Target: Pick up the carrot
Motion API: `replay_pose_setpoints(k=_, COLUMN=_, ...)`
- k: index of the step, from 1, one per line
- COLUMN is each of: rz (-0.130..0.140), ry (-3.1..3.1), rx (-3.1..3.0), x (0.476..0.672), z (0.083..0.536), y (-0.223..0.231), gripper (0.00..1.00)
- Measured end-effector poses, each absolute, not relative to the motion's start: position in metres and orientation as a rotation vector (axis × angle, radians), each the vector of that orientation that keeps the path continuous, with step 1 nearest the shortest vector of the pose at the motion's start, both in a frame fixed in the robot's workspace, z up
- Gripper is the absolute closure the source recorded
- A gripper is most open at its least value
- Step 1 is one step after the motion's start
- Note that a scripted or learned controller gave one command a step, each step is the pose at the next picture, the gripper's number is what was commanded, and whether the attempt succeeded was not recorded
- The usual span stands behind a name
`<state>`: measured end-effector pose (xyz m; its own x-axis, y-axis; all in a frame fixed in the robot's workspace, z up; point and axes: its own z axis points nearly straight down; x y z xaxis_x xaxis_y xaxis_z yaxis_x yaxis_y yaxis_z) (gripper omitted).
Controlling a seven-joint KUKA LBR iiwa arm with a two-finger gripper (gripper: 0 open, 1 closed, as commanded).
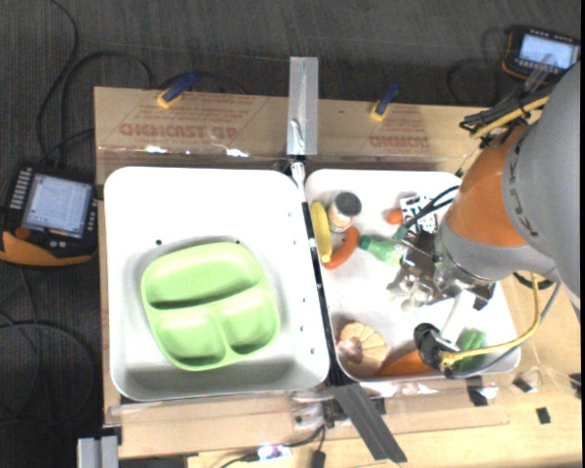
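Carrot lies in the view-right bin, close to its near wall, below the tool in view & apart from it; part of it is hidden. Garlic bulb sits just beside the carrot's thin end, down and view-left of the tool. Banana is further view-left of the tool, by the divider. Can't tell if the tool is open or closed; nothing seen gripped. Step, imo: approach, pre-grasp. Next move needs the tool shifted toward the near wall, lined up across the carrot's body, then lowered w/o catching the garlic or the bin wall.
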<state>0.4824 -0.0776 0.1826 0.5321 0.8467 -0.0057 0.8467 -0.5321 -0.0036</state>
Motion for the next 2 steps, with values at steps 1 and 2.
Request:
replay_pose_setpoints(k=1, rz=0.012, ry=-1.116, rx=-2.937, x=0.482, z=0.199, y=-0.111, gripper=1.0)
replay_pose_setpoints(k=2, rz=0.01, ry=-1.646, rx=-2.672, x=0.482, z=0.182, y=-0.064, gripper=1.0)
